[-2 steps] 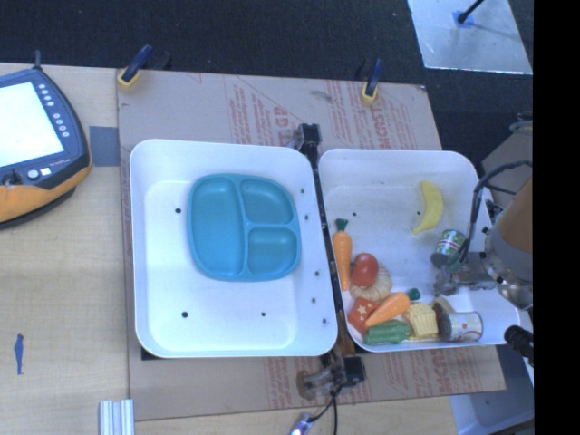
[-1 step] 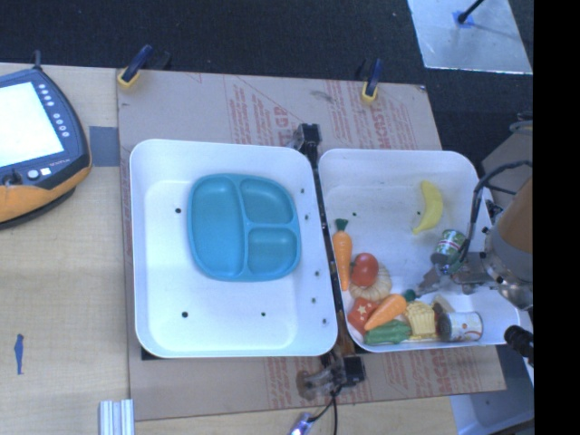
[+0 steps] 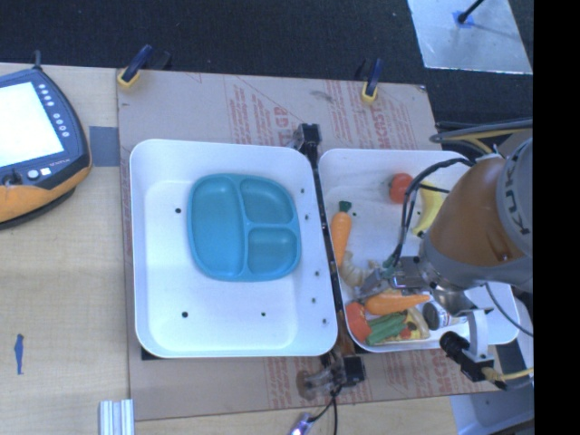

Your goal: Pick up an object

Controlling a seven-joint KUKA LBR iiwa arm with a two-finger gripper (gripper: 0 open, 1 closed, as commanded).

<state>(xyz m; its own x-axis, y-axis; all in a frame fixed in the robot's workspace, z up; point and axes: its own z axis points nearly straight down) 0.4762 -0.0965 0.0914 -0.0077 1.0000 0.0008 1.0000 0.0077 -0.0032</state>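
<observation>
Plywood bench [image 3: 227, 98], two white bins: gripper [image 3: 385, 284] low in right bin [image 3: 362, 166] over toy food pile [image 3: 390, 320], grip state indeterminate; carrot [image 3: 340, 234] lies beside. Centre on one item before closing

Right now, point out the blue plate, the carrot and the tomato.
blue plate [image 3: 243, 227]: camera view, on its middle divider, left bin.
carrot [image 3: 340, 234]: camera view, mid-length of its orange body, right bin.
tomato [image 3: 401, 187]: camera view, centre of its red top.
</observation>
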